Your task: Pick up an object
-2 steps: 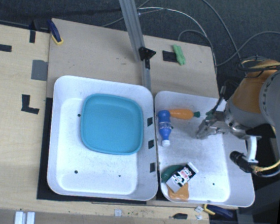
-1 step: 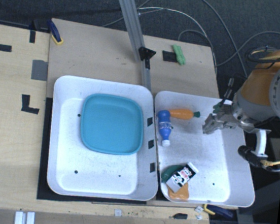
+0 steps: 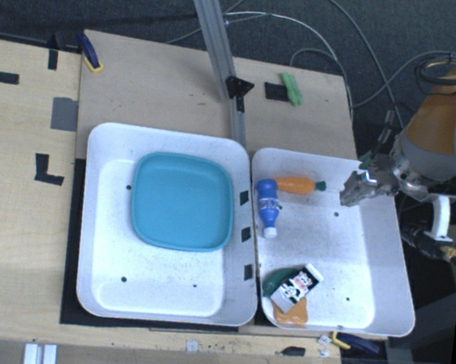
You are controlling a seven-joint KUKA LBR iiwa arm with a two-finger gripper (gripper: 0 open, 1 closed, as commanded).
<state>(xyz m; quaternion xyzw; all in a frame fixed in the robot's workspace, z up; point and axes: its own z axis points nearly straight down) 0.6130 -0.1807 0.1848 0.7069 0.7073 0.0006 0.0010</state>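
The right bin (image 3: 367, 262) holds three things. An orange bottle with a green cap (image 3: 298, 185) lies at its far left. A blue bottle with a white cap (image 3: 267, 206) lies just in front of it, along the bin's left wall. A black, white and green packet on an orange piece (image 3: 293, 290) rests at the near left corner. My gripper (image 3: 359, 188) hangs over the bin's far right part, to the right of the orange bottle and apart from it. Nothing shows between its fingers.
The left bin (image 3: 108, 203) carries a square teal plate (image 3: 183, 201). A grey metal pole (image 3: 221, 47) slants up from between the bins. Cables loop behind the right bin. A green marker (image 3: 291, 89) lies on the bench at the back.
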